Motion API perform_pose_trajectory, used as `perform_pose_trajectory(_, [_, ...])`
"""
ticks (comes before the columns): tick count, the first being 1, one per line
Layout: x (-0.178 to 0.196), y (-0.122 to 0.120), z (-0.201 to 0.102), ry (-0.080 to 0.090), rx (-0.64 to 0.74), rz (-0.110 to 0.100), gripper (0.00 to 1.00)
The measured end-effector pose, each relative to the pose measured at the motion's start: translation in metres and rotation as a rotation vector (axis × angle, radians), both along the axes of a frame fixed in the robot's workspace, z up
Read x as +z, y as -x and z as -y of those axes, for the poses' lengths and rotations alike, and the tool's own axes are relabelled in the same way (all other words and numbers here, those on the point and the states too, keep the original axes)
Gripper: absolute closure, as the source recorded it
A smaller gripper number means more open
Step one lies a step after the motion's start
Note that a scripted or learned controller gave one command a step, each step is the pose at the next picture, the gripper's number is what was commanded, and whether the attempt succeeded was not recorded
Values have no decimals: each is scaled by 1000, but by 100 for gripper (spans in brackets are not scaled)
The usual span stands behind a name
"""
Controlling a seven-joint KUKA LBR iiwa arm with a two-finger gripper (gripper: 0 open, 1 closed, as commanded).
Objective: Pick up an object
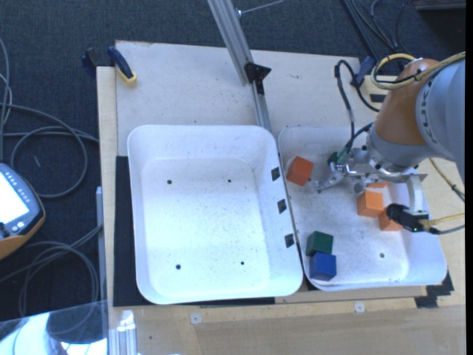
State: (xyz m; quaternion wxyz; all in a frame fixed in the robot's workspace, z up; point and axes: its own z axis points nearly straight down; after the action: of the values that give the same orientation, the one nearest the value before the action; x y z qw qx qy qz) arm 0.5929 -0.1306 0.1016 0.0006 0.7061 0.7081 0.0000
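Orange cube (299, 171) is seen in the right bin (414, 272), just to the camera-left of the gripper (334, 177), apart from it. Whether the jaws are spread or pressed together cannot be told. Two more orange blocks (374, 202) lie under the wrist, a green cube (320, 241) and blue cube (322, 265) nearer the camera. A miss is judged likely if the jaws are lowered beside the cube; it could be pushed against the bin wall.

The arm (429, 117) runs off the right edge and covers much of the right bin's (414, 272) far right corner. The hand (347, 174) sits under the wrist, its tips too small and shadowed to read. An orange block (372, 200) lies partly beneath the arm.
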Motion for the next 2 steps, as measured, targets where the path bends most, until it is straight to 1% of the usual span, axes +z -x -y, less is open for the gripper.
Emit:
perform_pose_trajectory(1, [-2,17,72,4,-9,0,0])
perform_pose_trajectory(2, [9,15,67,2,-1,3,100])
